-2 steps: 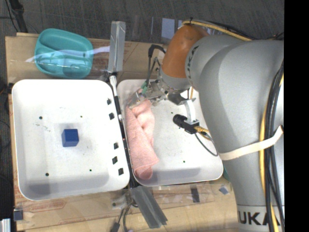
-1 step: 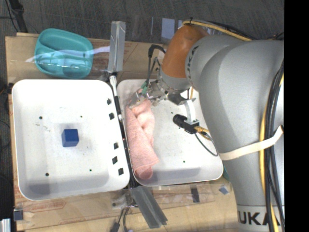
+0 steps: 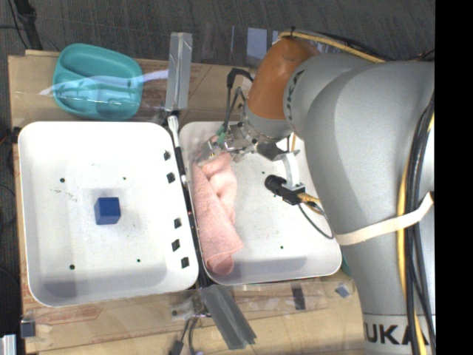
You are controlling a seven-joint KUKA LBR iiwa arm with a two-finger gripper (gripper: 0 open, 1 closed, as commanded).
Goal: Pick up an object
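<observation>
A pink rolled cloth [image 3: 217,213] lies along the left side of the right bin [image 3: 295,261]. A small blue cube [image 3: 108,210] sits in the left bin [image 3: 89,154]. My gripper [image 3: 224,143] hangs low over the top end of the pink cloth, at the back left of the right bin, under the orange wrist band. Its tip appears to touch the cloth's upper end.
A teal plastic object [image 3: 97,81] lies on the bench behind the left bin. The grey arm [image 3: 369,161] covers the right side of the right bin. A metal divider with black clips [image 3: 177,198] runs between the bins.
</observation>
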